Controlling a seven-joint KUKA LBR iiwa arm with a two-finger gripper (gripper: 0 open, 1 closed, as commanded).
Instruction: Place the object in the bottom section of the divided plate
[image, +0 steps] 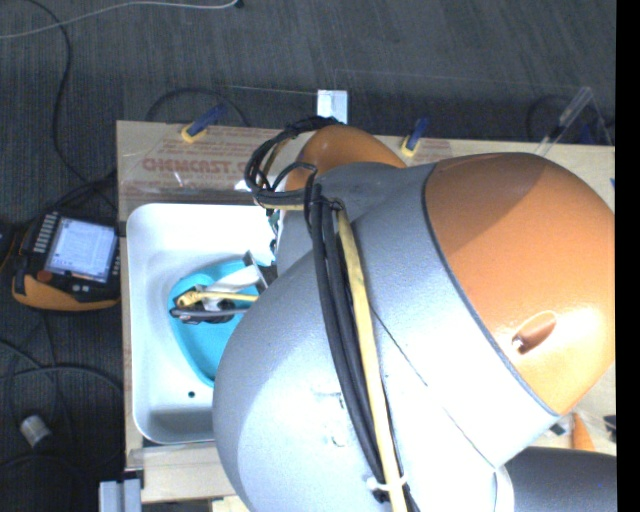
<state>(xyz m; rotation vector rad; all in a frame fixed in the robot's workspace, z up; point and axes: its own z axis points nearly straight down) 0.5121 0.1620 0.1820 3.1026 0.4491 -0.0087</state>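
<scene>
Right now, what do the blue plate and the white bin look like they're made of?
Blue plate: probably plastic, smooth with a uniform bright colour and a soft sheen. White bin: likely moulded plastic, glossy, with rounded corners and soft highlights on its walls; the view cannot rule out coated metal.

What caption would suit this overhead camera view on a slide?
Grey-and-orange robot arm leans over a white bin holding a blue plate, hiding much of the bench.
</scene>
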